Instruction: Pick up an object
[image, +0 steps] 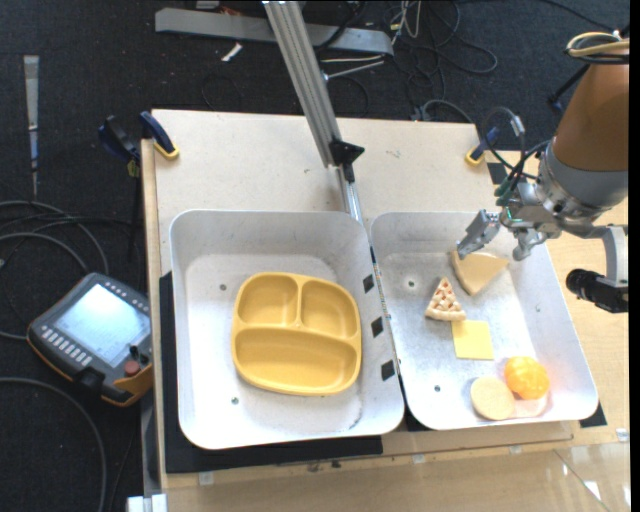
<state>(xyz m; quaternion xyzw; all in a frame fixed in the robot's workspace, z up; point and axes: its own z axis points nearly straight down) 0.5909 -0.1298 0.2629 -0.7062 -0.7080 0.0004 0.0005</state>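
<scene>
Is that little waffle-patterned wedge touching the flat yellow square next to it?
Cannot tell. In the camera view, the waffle-patterned wedge sits just above the yellow square, with their edges meeting or nearly so; no clear gap or contact shows.

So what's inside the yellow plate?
The yellow plate, sitting in the left bin, shows three bare compartments with nothing in them. The bin floor beneath the plate is covered, so it cannot be seen.

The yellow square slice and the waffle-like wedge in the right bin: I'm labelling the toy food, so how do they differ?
The yellow square slice is plain, smooth and four-sided; the waffle-like wedge is triangular, with a pale edge and a reddish dotted pattern. The slice looks larger and lies nearer the bin's front; the wedge lies farther back, closer to the gripper. Both lie flat in the right bin, corners almost meeting.
</scene>
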